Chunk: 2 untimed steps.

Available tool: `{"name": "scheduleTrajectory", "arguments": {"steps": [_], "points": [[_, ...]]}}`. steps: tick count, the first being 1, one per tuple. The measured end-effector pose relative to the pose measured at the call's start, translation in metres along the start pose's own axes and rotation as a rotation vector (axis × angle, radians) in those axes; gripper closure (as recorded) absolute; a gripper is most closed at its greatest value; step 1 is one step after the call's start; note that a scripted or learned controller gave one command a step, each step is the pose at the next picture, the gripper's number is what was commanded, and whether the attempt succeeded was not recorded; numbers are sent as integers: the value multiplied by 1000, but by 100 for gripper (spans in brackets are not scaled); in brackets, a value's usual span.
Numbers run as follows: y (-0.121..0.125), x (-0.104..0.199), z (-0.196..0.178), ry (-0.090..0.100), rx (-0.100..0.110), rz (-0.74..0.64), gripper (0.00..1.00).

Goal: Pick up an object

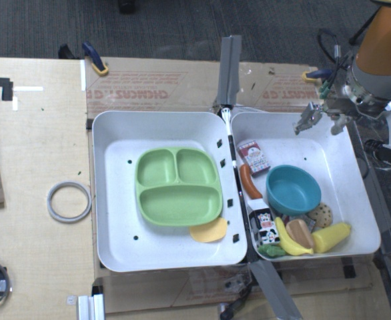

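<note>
— Bins side by side on the bench, seen from above: what do we have in the left bin (109, 199)?

— We see a green divided plate (179, 187) lying flat near its middle, and a yellow chip-like piece (209, 231) touching the plate's near edge.

— And the right bin (345, 162)?

— We count more there. A blue bowl (293, 189) sits near the centre. A small red-and-white carton (253, 157) lies beyond it, toward the divider, and an orange hot dog (250, 181) runs along the divider just beside the bowl. At the near wall we find a black-and-white milk carton (265, 228), a banana (289, 241), a tan bread-like piece (299, 233), a yellow block (331, 237) and a speckled ball (321, 213), crowded together and touching.

— Where is the arm?

— We see it coming in from the right, orange band uppermost, with the gripper (313, 119) above the right bin's far rim, well apart from the objects.

— Is it holding anything?

— We see nothing between its fingers. Whether they stand open or closed, we cannot tell.

— Anything outside the bins?

— A grey ring (69, 201) lies on the bench left of them.
</note>
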<state>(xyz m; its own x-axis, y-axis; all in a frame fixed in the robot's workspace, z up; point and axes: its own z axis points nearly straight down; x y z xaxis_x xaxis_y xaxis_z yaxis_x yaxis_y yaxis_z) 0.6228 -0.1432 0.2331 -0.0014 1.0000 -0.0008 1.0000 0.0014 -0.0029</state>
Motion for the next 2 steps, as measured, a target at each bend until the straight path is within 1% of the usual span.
{"name": "scheduleTrajectory", "arguments": {"steps": [1, 2], "points": [[-42, 39, 126, 1, 0, -47, 0], [-34, 47, 137, 0, -11, 102, 0]]}}
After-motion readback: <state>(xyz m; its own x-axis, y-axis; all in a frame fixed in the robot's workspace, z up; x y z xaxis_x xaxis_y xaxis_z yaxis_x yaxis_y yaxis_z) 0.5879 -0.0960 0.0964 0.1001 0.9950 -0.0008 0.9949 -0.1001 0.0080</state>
